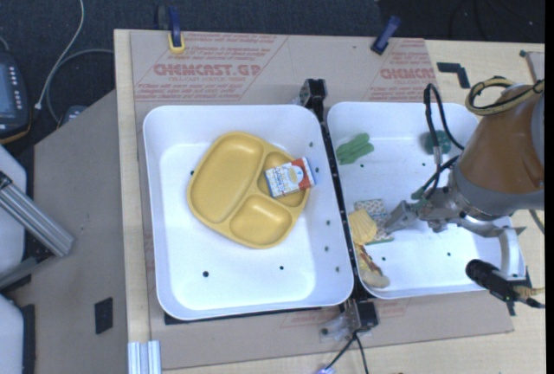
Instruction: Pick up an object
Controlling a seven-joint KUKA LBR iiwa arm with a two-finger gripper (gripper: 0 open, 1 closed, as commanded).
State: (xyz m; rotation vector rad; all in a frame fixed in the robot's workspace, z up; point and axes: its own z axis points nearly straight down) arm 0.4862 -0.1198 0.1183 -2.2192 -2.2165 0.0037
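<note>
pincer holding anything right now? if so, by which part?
Cannot be told. The pincer sits low in the right bin, its tip at the patterned item beside the yellow pieces, but no grip is visible.

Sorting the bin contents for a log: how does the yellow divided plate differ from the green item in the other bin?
The yellow divided plate is far larger than the green item. The plate lies in the left bin, the green item in the right bin, near its top left corner. The plate bears a small carton on its right part; the green item carries nothing. Both lie flat on a white bin floor, apart from the pincer.
</note>
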